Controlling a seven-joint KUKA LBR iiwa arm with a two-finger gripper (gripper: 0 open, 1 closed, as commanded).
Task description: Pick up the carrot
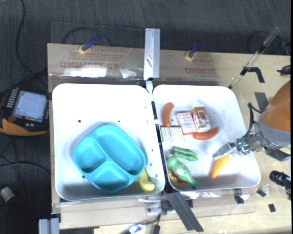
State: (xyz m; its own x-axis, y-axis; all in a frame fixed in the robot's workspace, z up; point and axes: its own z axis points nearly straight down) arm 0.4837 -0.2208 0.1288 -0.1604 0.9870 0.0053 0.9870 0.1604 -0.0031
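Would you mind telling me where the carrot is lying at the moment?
In the camera view, the carrot lies in the right bin, near its front right corner, just below the gripper and right of the green bottle.

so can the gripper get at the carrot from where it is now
Probably yes. The gripper sits low in the right bin, right at the carrot's upper end. The carrot lies on bare bin floor, apart from the green bottle and sausage, so nothing blocks the way.

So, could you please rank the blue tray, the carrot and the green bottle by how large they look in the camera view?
1. Blue tray, by far.
2. Green bottle.
3. Carrot, only slightly smaller than the bottle.
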